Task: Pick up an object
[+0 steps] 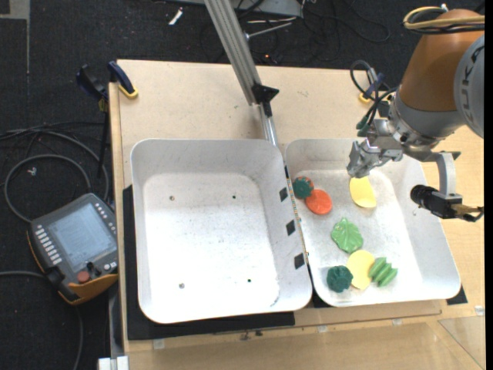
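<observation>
Six small objects lie in the right bin [431, 241], none of them lifted yet, so I would judge the pick to be at its start. The gripper [362, 163] hangs over the far part of that bin, just above and touching or nearly touching the top of a pale yellow piece [363, 193]; from where I stand I cannot tell how its tool is set, and nothing shows clearly held in it. That yellow piece looks the likeliest target. Grasping and raising are both left to do.

Counting the rest: one orange round piece [319, 202] with one dark green-and-red piece [302, 186] touching it at the left, one light green leaf shape [347, 235] in the middle, and at the near end one dark green lump [338, 278], one yellow disc [360, 267] and one ridged green piece [383, 271] in a row. The left bin [154, 160] holds only specks.
</observation>
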Tool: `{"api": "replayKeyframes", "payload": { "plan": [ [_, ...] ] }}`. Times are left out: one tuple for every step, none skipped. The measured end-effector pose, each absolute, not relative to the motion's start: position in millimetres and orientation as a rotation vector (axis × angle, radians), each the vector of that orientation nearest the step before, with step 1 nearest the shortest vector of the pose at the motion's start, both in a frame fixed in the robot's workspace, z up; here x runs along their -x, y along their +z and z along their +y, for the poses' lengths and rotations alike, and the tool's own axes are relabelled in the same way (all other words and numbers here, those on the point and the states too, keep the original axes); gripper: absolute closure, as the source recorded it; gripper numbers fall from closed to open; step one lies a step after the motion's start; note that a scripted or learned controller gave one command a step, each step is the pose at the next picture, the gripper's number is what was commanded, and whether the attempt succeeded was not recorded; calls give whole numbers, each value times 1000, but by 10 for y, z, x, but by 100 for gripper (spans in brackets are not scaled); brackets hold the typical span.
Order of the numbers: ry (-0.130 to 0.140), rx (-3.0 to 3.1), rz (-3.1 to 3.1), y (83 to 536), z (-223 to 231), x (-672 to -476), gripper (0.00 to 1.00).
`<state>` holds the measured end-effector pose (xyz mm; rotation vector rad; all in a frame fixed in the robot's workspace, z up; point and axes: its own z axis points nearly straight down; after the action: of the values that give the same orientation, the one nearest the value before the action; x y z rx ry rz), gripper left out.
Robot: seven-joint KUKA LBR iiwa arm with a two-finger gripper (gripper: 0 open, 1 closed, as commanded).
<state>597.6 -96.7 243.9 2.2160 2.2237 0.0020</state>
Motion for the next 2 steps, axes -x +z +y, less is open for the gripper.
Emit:
{"api": "replayKeyframes", "payload": {
  "plan": [
    [0,-2214,2231,2312,-470,-6079,100],
    [4,-2213,2229,2401,2,-6158,100]
  ]
}}
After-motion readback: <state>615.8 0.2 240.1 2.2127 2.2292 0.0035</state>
